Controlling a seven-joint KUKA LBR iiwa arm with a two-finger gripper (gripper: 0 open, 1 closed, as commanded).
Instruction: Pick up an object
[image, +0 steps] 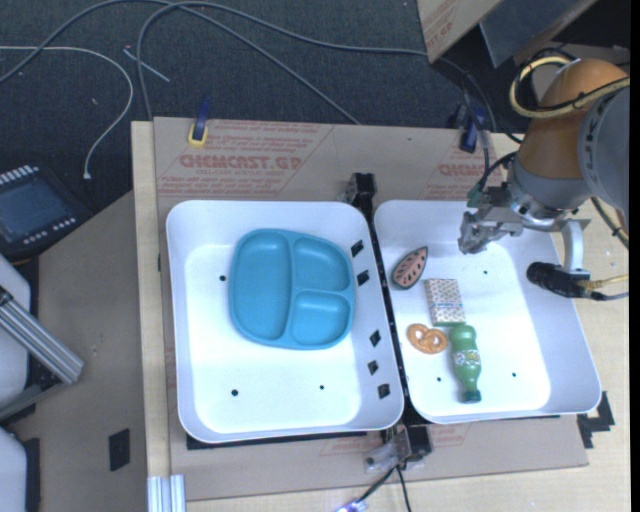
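The right bin (540, 340) holds a brown oval piece (409, 267) near its left wall, a small patterned packet (444, 299), a pretzel (427, 339) and a green bottle (465, 363) lying on its side. My gripper (476, 236) hangs over the back of the right bin, to the right of the brown oval piece and apart from all the objects. Nothing shows between its tips.
The left bin (200, 330) holds a blue divided plate (291, 289). A black divider with clips (372, 300) runs between the bins. Cables lie on the dark floor behind the bench. The right half of the right bin is bare white floor.
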